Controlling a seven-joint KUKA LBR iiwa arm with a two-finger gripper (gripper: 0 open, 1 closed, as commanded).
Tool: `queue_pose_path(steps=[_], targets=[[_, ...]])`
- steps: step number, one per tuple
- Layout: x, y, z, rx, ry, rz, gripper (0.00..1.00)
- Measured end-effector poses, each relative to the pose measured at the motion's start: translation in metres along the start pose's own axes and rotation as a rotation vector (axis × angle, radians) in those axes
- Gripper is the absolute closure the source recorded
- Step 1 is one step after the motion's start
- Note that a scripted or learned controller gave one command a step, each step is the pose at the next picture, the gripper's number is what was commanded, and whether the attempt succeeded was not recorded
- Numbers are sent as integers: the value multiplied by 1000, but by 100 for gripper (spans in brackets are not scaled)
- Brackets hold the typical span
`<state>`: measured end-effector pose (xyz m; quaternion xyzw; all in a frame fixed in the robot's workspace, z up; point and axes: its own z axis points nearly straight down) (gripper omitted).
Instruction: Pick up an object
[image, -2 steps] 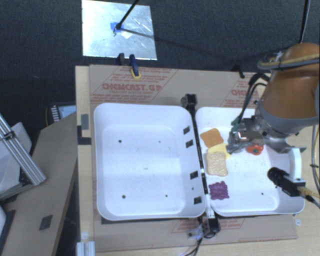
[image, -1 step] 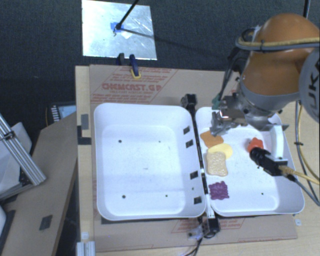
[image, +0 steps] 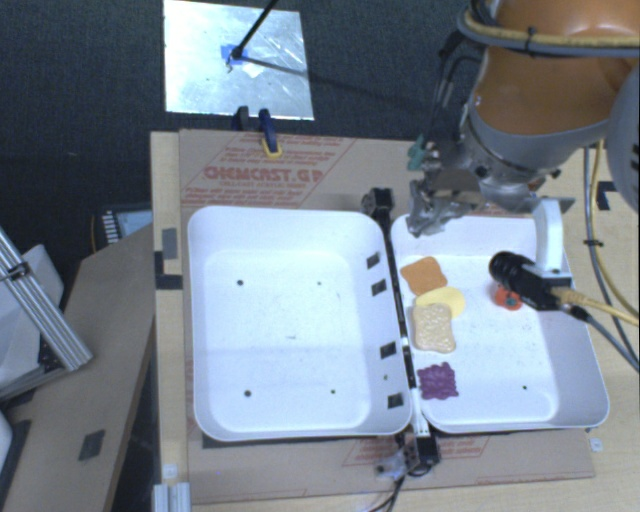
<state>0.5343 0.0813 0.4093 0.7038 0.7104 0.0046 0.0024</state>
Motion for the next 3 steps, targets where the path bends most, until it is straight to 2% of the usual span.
queue_pose_path(steps=[1, 2, 3], targets=[[15, -50, 24, 12, -2, 3, 100], [53, -46, -102, -6, 3, 0, 100], [121, -15, -57, 11, -2, -1, 100]])
